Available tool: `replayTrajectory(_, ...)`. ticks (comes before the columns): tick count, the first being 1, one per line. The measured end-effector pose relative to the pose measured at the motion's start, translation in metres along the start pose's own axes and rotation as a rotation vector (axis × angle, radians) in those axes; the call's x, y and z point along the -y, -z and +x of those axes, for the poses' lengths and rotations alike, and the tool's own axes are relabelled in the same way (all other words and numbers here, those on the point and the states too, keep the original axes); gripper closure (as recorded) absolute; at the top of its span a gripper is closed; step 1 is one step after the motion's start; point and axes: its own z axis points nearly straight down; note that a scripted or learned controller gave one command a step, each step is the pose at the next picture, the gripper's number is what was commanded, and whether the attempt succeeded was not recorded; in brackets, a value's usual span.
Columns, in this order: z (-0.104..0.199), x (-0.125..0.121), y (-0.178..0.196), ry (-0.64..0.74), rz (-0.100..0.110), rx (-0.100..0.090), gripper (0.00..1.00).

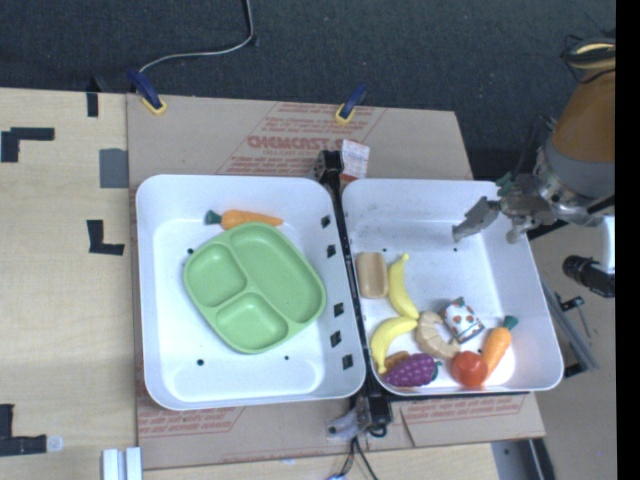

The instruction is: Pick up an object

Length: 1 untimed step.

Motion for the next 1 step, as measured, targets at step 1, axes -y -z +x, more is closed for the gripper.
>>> replayTrajectory(1, 0.0823, 0.0054, -0.0882, 0.002, 0.002, -0.002, 0.00)
